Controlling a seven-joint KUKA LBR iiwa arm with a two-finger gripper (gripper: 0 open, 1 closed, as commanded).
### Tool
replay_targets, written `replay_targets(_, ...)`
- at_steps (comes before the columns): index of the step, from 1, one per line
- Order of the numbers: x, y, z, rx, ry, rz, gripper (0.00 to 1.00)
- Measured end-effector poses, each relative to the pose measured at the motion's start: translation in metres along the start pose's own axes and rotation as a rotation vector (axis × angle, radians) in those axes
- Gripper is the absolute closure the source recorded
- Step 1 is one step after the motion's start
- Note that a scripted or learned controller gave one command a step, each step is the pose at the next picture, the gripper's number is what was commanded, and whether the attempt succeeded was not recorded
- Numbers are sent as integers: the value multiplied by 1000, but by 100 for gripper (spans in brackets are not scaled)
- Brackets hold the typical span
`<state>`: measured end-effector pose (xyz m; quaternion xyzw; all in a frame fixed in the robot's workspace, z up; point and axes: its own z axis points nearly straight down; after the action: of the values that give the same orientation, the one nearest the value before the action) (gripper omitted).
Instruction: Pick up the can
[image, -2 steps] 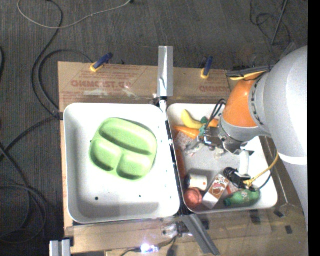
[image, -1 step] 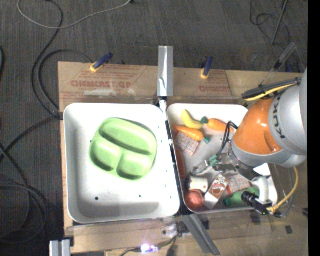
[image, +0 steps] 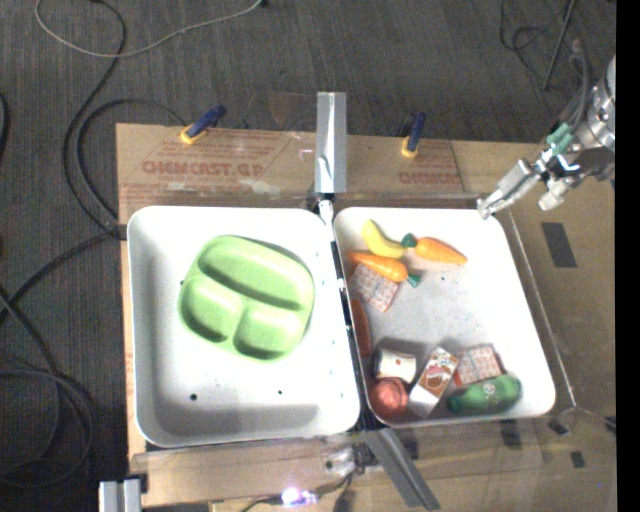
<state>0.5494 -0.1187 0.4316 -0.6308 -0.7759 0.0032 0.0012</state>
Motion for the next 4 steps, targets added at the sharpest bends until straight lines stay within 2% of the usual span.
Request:
replay_targets(1,30,12,165,2,4,-10,0)
replay_targets(2,47,-57,253,4,8,-78,0)
replay_targets(3,28,-54,342,-21,-7,-304,0)
replay_targets(4,30,-54,336,-15,3,-305,100)
